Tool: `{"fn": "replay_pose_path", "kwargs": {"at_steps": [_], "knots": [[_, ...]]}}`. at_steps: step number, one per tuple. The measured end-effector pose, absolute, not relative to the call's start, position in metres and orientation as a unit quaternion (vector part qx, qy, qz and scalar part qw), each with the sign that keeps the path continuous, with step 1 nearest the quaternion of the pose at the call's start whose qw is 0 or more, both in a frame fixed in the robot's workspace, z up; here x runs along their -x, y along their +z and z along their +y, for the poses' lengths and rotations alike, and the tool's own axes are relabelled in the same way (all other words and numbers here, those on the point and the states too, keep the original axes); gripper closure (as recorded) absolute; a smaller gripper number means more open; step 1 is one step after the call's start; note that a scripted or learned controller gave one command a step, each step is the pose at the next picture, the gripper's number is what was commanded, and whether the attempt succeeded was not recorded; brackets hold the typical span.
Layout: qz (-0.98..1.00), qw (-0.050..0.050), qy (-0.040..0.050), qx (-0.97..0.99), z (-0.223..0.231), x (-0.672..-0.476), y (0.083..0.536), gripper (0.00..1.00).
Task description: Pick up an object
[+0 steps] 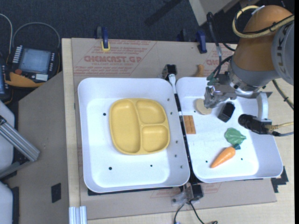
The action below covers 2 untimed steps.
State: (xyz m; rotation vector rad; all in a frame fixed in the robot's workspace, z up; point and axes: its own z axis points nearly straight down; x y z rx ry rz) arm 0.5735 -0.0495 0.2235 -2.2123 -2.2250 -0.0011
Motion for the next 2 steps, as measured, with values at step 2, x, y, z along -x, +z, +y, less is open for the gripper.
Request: {"fn": "replay_pose_path", "kwargs": {"at_steps": [2], "knots": [[-0.709,0.002,0.0001,0.705,0.051,-0.524,0.226,1.00]]}}
